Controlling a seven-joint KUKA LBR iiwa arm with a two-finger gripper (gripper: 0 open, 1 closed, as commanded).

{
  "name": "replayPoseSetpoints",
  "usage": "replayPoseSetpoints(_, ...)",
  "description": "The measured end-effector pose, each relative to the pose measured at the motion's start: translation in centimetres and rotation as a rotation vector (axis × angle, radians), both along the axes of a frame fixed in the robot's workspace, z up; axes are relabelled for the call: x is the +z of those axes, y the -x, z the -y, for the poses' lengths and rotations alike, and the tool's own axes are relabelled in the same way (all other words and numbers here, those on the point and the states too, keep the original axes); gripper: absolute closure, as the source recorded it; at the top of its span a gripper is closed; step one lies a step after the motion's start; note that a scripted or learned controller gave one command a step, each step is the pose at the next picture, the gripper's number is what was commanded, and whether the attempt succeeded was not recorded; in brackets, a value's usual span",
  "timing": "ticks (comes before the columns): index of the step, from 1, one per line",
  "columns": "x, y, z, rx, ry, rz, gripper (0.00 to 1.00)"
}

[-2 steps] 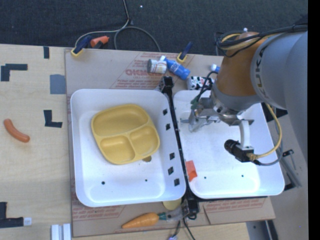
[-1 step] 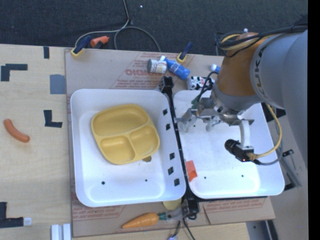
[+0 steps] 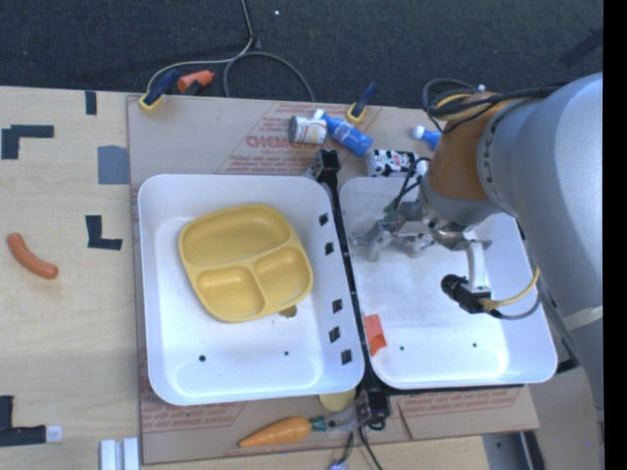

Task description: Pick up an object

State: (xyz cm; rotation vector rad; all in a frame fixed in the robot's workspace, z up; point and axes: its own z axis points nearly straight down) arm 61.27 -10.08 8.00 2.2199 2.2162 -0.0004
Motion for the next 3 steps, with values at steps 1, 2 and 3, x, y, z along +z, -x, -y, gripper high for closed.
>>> replayPoseSetpoints(1,0.6,-4.6,1.0,0.005,-0.003,0.000,0.00)
replayPoseSetpoints(2,0.7,-0.5,-0.1,0.002,-0.001,0.002,0.00)
replayPoseSetpoints(3,0.5,-5.8,0.8,0.005,-0.002,0.001,0.00)
